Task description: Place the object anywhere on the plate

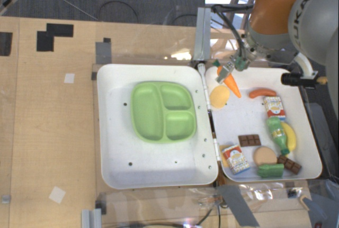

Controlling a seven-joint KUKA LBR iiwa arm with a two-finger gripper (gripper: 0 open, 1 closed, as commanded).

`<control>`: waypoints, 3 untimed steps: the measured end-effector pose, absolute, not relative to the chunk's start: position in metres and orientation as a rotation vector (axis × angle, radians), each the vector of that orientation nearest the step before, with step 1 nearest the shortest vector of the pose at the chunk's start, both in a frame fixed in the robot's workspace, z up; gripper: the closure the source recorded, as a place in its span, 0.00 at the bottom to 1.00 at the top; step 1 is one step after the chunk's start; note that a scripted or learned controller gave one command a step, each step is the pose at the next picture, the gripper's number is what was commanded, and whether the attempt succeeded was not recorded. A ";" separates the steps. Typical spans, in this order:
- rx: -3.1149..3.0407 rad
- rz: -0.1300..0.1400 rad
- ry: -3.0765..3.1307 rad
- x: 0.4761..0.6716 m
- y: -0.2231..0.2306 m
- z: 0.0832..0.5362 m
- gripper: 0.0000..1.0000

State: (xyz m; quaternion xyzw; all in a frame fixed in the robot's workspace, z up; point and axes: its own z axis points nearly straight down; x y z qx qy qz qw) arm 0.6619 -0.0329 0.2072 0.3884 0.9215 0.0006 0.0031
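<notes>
The gripper [226,70] hung over the right bin's [312,131] far-left corner, its fingers apparently closed on the thick end of the carrot [231,84]. Pinched only at that end, the carrot could swing, slip free, or clip the bin walls before reaching the green plate [161,111] in the left bin [114,131].

I see a pale green plate [162,111] in the white left bin [114,169]. In the white right bin [312,155], an orange carrot [232,84] at eleven o'clock, a yellow lemon [219,97] beside it, a red sausage [262,93] at one, brown chocolate [249,140] near centre, a green bottle [276,132] and yellow banana [289,136] at three.
</notes>
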 end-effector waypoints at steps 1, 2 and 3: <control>0.945 0.007 2.991 0.633 0.057 0.186 1.00; 0.691 0.007 3.057 0.618 0.115 0.213 1.00; 0.694 0.006 3.056 0.618 0.114 0.213 0.00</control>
